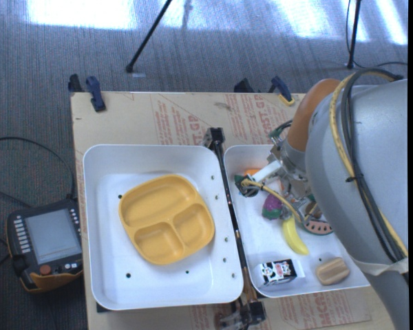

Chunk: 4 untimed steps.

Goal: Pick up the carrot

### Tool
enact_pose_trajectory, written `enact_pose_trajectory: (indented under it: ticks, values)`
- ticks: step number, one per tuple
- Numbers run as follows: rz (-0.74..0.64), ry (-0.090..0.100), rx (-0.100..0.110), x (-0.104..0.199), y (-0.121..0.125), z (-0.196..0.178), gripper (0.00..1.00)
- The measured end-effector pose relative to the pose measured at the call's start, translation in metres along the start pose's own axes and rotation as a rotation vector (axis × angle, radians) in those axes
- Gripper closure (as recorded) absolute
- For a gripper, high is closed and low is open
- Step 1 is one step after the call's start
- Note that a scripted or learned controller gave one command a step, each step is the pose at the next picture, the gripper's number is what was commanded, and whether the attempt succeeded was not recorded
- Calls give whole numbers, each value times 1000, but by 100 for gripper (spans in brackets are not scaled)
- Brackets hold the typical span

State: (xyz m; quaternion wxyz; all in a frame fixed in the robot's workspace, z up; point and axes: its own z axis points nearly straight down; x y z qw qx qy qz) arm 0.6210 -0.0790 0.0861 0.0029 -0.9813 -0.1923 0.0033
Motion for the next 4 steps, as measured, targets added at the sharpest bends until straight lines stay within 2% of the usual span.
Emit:
enact_pose_trajectory:
  ticks: [1,2,3,4]
  values:
    - [187,0,2,-83,-26,-39,0]
    - [163,11,-2,4,-47,-104,0]
    - [54,-1,2,-40,-6,1,0]
    - [51,-6,10,-40,-6,-8,100]
